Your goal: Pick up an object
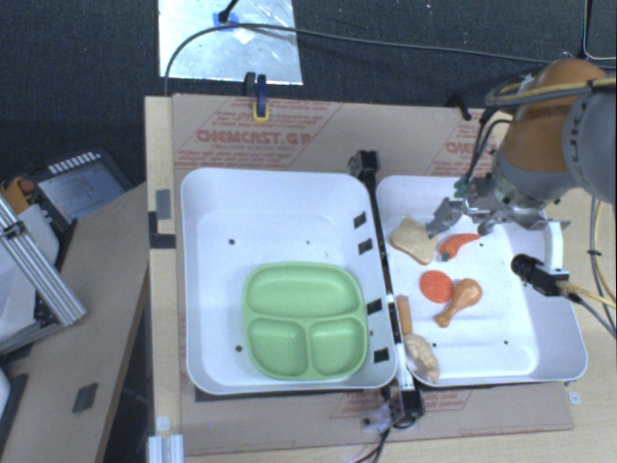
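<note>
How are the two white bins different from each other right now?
The left bin holds one thing, a green divided plate; the right bin holds several small toy foods, such as a drumstick and an orange disc. The arm's end effector hangs over the right bin, not the left bin. Both are shallow, white and side by side.

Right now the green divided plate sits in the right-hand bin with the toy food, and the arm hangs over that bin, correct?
Not quite. The camera view shows the green divided plate alone in the left bin; the toy food lies in the right bin, where the gripper hangs.
</note>
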### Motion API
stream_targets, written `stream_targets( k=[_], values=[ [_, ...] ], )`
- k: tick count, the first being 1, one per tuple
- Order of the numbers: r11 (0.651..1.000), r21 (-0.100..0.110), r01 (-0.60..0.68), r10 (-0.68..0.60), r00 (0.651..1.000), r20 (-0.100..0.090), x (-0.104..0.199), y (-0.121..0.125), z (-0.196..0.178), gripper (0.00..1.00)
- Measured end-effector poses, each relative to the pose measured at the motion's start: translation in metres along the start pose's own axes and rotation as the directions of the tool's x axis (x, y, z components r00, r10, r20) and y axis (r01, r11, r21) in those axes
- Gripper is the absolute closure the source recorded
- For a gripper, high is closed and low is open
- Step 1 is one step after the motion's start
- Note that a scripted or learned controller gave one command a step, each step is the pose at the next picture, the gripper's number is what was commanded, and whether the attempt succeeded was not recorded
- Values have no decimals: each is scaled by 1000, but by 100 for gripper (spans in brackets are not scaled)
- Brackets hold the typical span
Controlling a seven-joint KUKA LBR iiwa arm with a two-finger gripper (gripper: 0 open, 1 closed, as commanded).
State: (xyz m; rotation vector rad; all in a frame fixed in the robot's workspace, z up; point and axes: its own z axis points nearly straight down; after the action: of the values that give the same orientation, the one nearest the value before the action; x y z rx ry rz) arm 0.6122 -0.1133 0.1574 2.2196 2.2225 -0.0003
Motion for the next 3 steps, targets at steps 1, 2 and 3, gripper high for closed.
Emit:
stream_targets(
  k=[1, 2, 3],
  values=[
    [1000, 0, 2, -2, 1000, 0, -1, 11, 50, 0],
    [1000, -3, 0, 0, 1000, 0, -1, 11, 37, 100],
    [1000, -5, 2, -2, 1000, 0, -4, 11, -26, 100]
  ],
)
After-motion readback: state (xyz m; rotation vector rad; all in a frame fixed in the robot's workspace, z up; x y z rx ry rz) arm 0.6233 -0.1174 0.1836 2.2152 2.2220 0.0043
